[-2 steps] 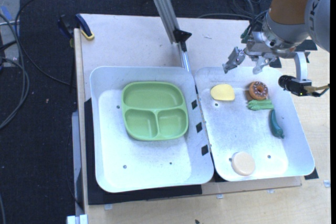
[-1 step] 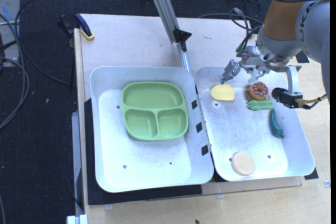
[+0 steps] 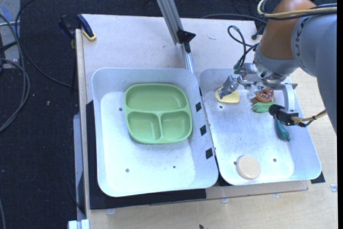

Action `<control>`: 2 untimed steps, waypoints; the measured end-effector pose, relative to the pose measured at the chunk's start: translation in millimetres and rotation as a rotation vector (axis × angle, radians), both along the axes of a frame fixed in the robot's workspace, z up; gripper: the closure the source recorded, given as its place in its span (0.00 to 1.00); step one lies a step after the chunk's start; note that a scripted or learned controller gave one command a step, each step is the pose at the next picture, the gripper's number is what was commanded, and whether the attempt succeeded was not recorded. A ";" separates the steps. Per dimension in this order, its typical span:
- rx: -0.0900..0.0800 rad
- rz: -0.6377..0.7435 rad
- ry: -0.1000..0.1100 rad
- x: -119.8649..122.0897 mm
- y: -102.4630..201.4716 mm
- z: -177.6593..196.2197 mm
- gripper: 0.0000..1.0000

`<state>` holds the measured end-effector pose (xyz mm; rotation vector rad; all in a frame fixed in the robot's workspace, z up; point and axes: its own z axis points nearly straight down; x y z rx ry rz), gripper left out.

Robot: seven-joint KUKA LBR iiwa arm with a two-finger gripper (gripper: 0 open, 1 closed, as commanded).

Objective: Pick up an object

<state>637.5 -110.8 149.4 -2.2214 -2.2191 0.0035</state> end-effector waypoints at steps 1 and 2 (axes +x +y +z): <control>0.000 0.001 -0.001 -0.2 0.6 -52.7 0.00; -0.001 0.000 -0.005 0.8 0.4 -39.6 1.00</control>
